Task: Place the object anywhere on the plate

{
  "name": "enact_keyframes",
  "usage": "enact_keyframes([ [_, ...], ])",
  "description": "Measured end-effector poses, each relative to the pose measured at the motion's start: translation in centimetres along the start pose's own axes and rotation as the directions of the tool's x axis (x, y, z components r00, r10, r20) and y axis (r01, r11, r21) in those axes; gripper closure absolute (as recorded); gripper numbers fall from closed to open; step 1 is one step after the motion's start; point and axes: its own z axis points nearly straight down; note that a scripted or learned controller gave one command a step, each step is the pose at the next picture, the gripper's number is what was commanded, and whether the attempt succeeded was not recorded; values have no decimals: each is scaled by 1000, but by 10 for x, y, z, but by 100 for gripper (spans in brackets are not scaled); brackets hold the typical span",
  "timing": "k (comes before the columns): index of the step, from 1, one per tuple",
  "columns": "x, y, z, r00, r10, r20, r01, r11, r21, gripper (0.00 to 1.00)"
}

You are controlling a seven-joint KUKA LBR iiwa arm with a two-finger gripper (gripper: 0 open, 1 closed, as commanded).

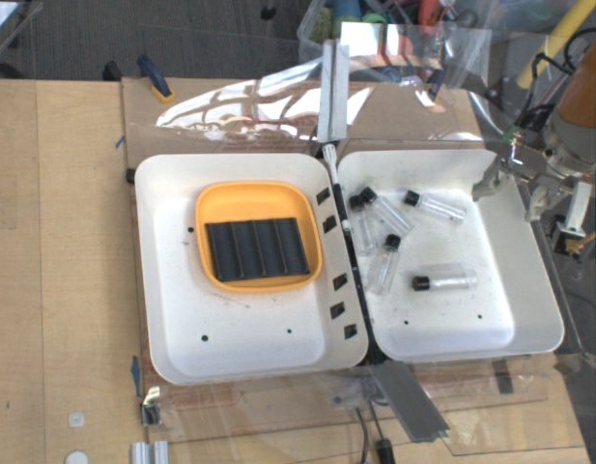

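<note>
An orange plate (251, 194) sits in the left white bin (172, 336). A black ridged rectangular object (257, 248) lies flat on the plate and covers most of its floor. Several clear vials with black caps lie in the right white bin (500, 327): one (435, 205) near the back, one (442, 281) near the middle, and a cluster (380, 230) along the left wall. My gripper (491, 180) hangs at the right bin's back right corner, above the rim and apart from the vials. Nothing shows between its tips.
A divider with black tabs (336, 259) separates the two bins. Behind them lie a reflective clear sheet (278, 104) and a clear tub of colourful toys (404, 8). The arm's wrist and cables (558, 182) crowd the right edge. Wooden bench (56, 259) lies to the left.
</note>
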Motion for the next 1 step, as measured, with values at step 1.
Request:
enact_keyframes([
  [1,12,34,-57,987,-161,1,161,987,-3,0],
])
